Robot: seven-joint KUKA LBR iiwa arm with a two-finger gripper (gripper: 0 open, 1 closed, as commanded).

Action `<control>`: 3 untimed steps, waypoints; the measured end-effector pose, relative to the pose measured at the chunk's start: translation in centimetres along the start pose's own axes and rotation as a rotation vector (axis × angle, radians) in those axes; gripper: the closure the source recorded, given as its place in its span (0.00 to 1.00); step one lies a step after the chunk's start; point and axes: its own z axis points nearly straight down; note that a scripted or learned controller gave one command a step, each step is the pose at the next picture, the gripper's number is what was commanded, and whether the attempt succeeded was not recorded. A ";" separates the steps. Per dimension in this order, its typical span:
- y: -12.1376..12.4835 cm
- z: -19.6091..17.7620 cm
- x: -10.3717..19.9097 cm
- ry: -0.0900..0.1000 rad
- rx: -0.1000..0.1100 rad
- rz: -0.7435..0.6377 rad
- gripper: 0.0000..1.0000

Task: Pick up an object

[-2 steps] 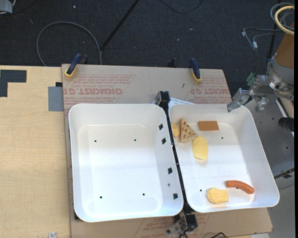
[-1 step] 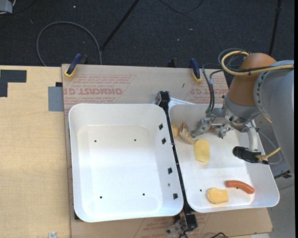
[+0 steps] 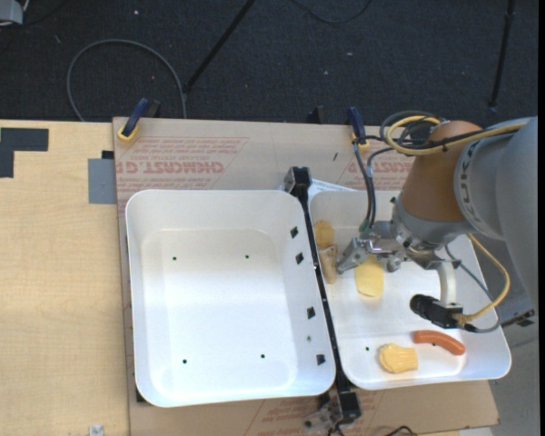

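My gripper (image 3: 370, 262) reaches down into the right bin (image 3: 490, 357), near its left wall. It stands open, one grey finger (image 3: 346, 259) splayed to the left. A pale yellow chunk (image 3: 370, 282) lies on the bin floor just below the gripper, between the finger lines; nothing is visibly clamped. A tan piece (image 3: 324, 236) rests against the divider to the gripper's left. Near the front of the bin lie a yellow lump (image 3: 398, 359) and an orange-red sausage shape (image 3: 439, 341).
The left bin (image 3: 145, 243) sits beside the right one, sharing a black-clipped divider (image 3: 312, 280). A black cable fitting (image 3: 433, 309) hangs off the arm over the right bin. Cardboard (image 3: 191, 157) lies under both bins, held by clamps at the back.
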 end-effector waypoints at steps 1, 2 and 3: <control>0.1 -1.0 -0.2 -0.001 -0.002 0.003 1.00; 2.2 -10.5 10.1 0.001 -0.010 -0.007 1.00; 0.7 -10.0 17.2 0.000 -0.001 -0.004 1.00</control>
